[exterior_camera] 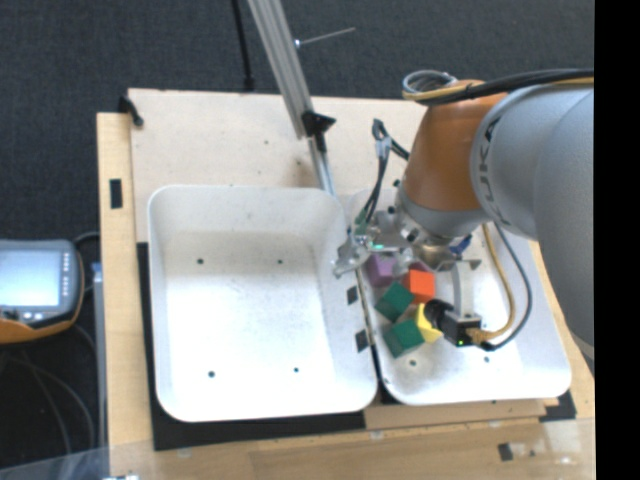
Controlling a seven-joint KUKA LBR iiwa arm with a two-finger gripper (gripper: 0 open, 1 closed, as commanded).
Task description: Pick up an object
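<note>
The tool (392, 258) is hanging low in the right bin (530, 368), at 11 o'clock of the clustered purple block (382, 267), orange block (422, 284), green blocks (396, 301) and yellow block (433, 318).

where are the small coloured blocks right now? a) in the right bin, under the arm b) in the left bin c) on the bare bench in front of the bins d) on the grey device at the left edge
a: the coloured blocks, orange, green, yellow and purple, lie clustered near the left wall of the right bin, just below the arm's wrist.
</note>
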